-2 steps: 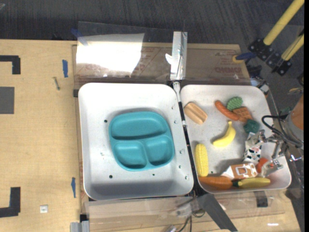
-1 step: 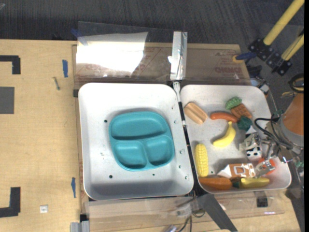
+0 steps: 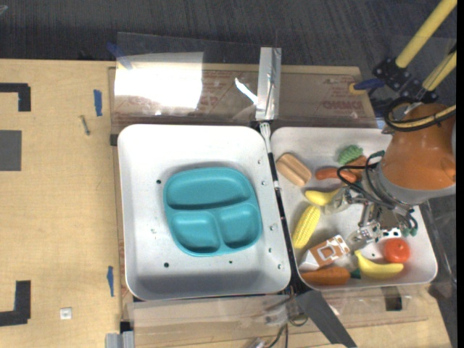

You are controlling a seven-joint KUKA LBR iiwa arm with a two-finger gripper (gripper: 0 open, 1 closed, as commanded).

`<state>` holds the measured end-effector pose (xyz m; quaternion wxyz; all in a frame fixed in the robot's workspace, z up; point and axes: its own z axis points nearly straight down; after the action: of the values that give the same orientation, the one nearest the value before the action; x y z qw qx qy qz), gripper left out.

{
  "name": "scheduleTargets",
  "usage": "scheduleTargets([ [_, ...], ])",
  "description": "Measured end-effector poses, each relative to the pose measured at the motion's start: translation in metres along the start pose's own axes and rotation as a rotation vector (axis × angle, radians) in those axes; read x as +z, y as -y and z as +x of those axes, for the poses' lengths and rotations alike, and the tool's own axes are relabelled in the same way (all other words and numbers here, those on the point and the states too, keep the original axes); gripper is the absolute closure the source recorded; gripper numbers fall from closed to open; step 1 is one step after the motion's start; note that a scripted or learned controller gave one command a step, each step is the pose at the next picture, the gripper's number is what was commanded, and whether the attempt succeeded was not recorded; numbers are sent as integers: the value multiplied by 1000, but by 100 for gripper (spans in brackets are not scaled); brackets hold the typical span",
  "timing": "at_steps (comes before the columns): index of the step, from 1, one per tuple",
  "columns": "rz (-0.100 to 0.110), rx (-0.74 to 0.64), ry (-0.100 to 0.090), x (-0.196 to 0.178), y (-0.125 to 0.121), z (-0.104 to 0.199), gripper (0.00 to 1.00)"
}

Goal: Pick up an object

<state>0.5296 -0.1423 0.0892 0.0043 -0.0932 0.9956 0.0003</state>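
- The gripper (image 3: pixel 370 228) hangs low over the right bin (image 3: pixel 428 267), above a gap in the toy food — whether its fingers are apart or together, I cannot tell.
- Nearest candidates: the tomato (image 3: pixel 396 250) just to its right and the banana (image 3: pixel 380 267) directly below it in the view, long axis running left-right.
- The corn cob (image 3: pixel 307 225) lies further left, tilted — a longer reach.
- The left bin (image 3: pixel 138 216) carries 1 teal divided plate (image 3: pixel 212 210).
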Motion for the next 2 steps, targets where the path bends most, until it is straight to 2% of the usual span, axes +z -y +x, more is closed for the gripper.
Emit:
scheduleTargets([
  [1,-1,20,0,2,-31,-116,0],
  [2,7,13,3,1,-9,15,0],
])
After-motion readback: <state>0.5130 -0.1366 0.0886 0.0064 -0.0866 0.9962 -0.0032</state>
